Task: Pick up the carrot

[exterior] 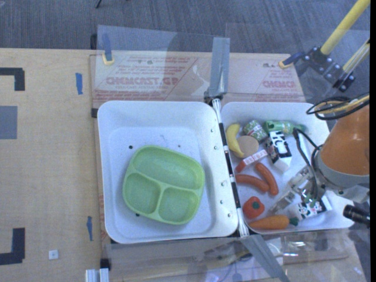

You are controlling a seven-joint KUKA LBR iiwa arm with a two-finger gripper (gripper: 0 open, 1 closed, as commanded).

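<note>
Table [47,175]: a pale wooden surface is seen, marked with black corner brackets, a grey square and short strips of blue tape.
Floor [176,4]: grey carpet is shown beyond the far edge of the table, with thin dark tripod legs on it.
Cardboard [147,81]: a printed brown sheet is laid behind the bins, under a clear plastic panel.
Left bin [111,122]: a shallow white tray is shown, in which a green divided plate [163,184] with three compartments lies.
Right bin [235,111]: a banana [234,140], a green packet [281,126], two red sausages [258,180], a tomato [254,207] and small boxes are held.
Carrot [270,222]: it is laid flat along the near wall of the right bin, just beside the tomato, with its green end toward the arm.
Arm [348,148]: it is brought in from the right, the orange band being seen above the wrist.
Pincer [296,194]: it is lowered into the right bin, just above the carrot's green end; whether it is open or closed cannot be told.
</note>
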